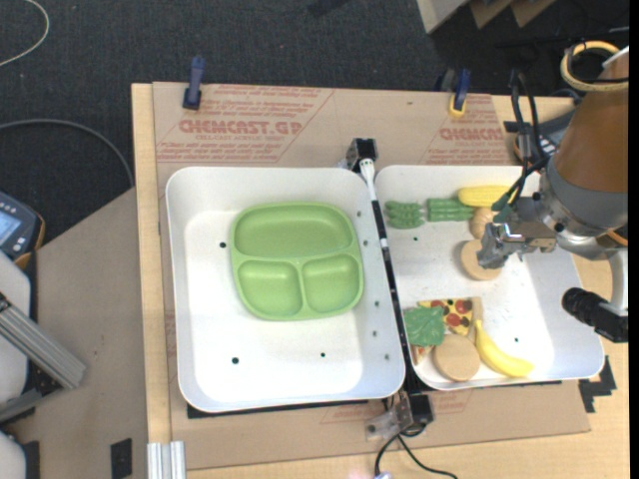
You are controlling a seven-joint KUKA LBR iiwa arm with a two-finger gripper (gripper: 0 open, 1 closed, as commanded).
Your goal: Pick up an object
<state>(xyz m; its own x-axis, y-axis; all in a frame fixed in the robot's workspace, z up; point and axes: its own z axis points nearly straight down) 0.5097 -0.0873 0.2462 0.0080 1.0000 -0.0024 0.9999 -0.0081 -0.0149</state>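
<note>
Jaws: too blurred and small to tell how they stand; the gripper (pixel 491 250) sits low over a tan round piece (pixel 477 260) and seems to touch it, but a hold cannot be confirmed.
Left bin (pixel 200 297): a green divided plate (pixel 297 258) lies at its centre, one long compartment at 12 o'clock, two small ones at 6.
Right bin (pixel 559 352): toy corn (pixel 461 204) at 12 o'clock; tan round piece near centre; pizza slice (pixel 439 320), round cookie (pixel 458 358) and banana (pixel 500 354) clustered at 6 o'clock.
Arm (pixel 599 158): reaches in from 3 o'clock, wrist bent down over the right bin's upper half.
Hidden: the arm covers the bin's 2 o'clock corner; the corn's yellow end runs under the wrist.
</note>
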